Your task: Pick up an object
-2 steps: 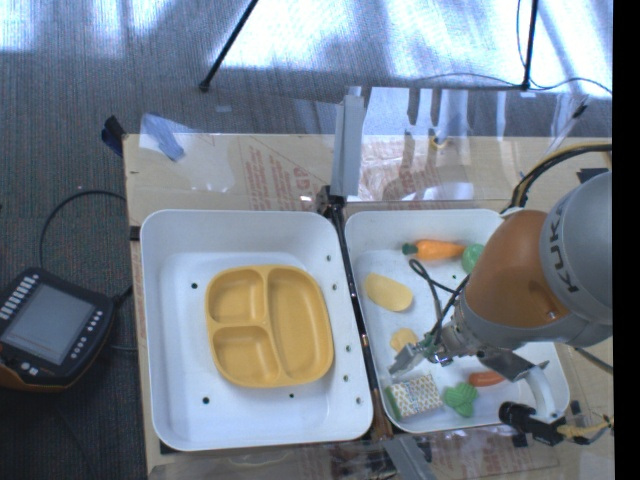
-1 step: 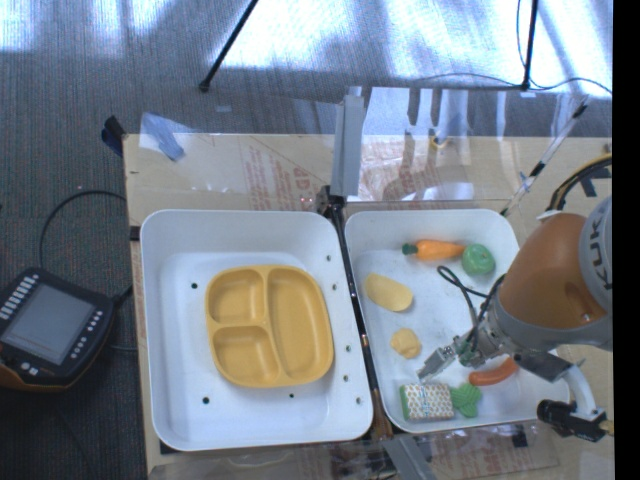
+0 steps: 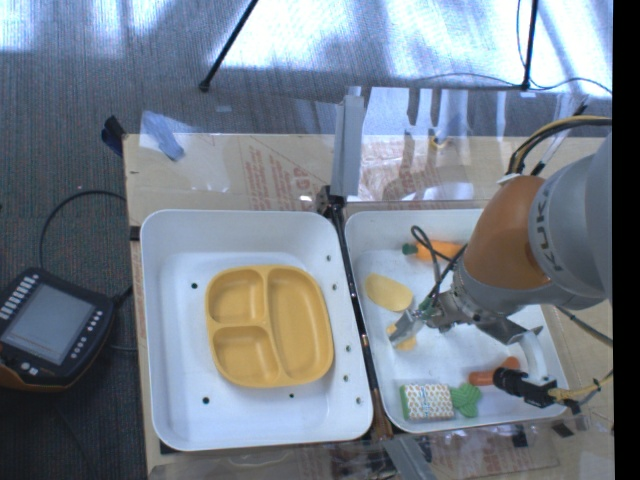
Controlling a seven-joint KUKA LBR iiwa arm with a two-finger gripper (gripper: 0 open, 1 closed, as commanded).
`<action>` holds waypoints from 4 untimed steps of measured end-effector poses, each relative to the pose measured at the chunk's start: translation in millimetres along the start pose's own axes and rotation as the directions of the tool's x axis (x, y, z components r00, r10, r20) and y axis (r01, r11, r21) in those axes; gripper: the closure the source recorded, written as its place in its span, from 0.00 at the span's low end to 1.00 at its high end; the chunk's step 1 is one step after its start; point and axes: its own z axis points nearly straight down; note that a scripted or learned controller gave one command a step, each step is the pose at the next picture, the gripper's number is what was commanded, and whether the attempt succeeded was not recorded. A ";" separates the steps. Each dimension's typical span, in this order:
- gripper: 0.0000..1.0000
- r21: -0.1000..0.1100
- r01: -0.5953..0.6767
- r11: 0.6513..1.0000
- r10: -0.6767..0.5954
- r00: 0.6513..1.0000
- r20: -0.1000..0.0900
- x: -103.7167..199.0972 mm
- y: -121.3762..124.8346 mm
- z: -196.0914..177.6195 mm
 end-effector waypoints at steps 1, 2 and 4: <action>0.00 -0.001 -0.052 0.999 0.052 0.999 0.000 -3.3 8.1 -0.4; 1.00 0.001 -0.051 0.999 0.051 0.999 -0.001 -3.5 7.8 -9.8; 1.00 -0.005 -0.026 1.000 0.026 1.000 0.001 67.9 74.1 -108.8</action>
